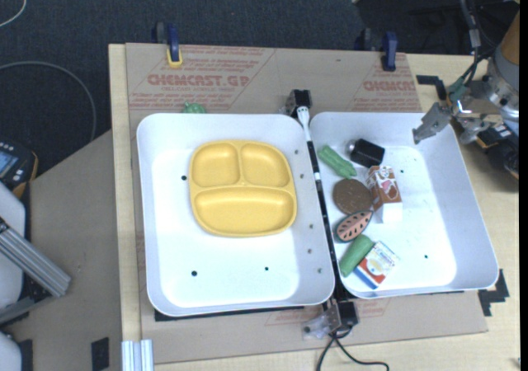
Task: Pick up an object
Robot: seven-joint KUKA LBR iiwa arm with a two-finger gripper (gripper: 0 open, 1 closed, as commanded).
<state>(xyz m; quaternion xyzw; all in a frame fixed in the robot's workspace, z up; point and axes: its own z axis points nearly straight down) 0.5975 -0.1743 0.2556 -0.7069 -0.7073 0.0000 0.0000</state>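
Dark carpet surrounds the bench (pixel 247 72), whose brown top carries two shallow white bins side by side. At the nine o'clock side, the left bin (pixel 165 262) holds a yellow divided plate (pixel 243 188), lying flat toward its twelve o'clock half. The right bin (pixel 450 229) holds a cluster of small things along its nine o'clock wall: a green piece (pixel 337 160) at the top, a black block (pixel 366 151) just beside it at three o'clock, a brown round disc (pixel 352 194) below, a red-and-white packet (pixel 385 185) touching the disc's three o'clock edge, a brown spotted oval (pixel 355 225) under the disc, a second green piece (pixel 355 254) beneath that, and a colourful card (pixel 376 265) at the six o'clock end. The jaws hang over the right bin's two o'clock corner, well apart from the cluster; whether they are wide or narrow I cannot tell, and nothing shows between them.
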